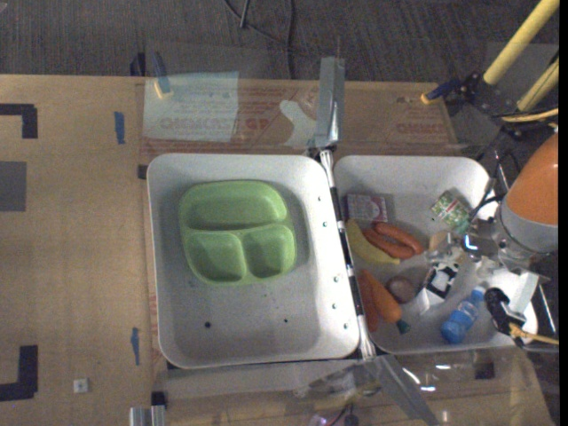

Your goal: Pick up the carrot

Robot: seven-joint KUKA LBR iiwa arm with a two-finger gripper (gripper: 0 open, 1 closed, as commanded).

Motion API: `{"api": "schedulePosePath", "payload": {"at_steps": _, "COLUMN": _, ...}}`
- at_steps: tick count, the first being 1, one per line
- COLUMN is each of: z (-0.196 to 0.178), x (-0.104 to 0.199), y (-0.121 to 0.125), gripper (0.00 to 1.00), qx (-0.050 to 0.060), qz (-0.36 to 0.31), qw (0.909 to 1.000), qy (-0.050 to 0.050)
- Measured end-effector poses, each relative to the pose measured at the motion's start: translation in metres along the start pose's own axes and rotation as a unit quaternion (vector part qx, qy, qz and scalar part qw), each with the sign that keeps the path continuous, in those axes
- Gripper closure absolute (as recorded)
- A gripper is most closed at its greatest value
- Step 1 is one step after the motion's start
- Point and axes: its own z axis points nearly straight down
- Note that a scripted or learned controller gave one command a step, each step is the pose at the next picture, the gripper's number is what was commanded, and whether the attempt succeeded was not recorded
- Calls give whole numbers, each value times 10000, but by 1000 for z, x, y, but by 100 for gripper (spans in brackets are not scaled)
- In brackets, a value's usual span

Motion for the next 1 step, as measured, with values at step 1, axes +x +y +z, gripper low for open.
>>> {"api": "schedulePosePath", "payload": {"at_steps": 1, "z": 4, "x": 89, "y": -61, "gripper": 0, "qx": 8, "qz": -414, "qw": 9991, "qy": -41}}
